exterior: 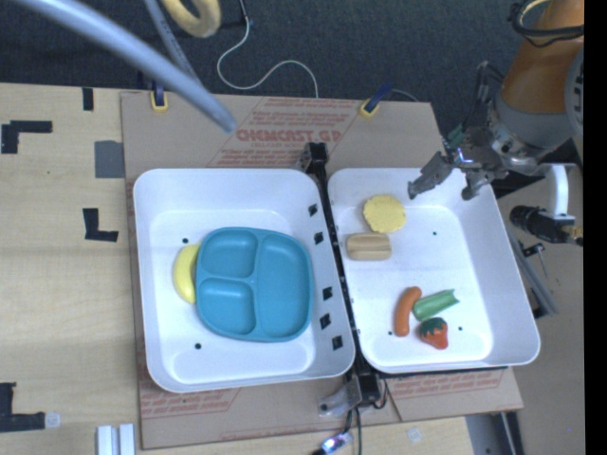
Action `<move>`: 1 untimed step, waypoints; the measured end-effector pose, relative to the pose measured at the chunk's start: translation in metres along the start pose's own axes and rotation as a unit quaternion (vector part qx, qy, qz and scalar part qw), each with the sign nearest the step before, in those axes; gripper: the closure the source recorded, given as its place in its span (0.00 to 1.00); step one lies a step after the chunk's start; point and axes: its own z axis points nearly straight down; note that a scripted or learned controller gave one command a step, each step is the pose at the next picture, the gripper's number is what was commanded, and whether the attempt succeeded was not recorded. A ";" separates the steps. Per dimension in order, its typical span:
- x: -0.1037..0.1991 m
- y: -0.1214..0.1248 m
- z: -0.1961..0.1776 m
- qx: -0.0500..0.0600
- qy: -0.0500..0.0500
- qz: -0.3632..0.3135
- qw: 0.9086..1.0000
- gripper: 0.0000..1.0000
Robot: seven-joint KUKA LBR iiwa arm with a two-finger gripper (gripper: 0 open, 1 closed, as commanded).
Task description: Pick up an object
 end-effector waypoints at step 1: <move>0.003 0.002 0.043 0.001 0.000 0.000 1.000 0.00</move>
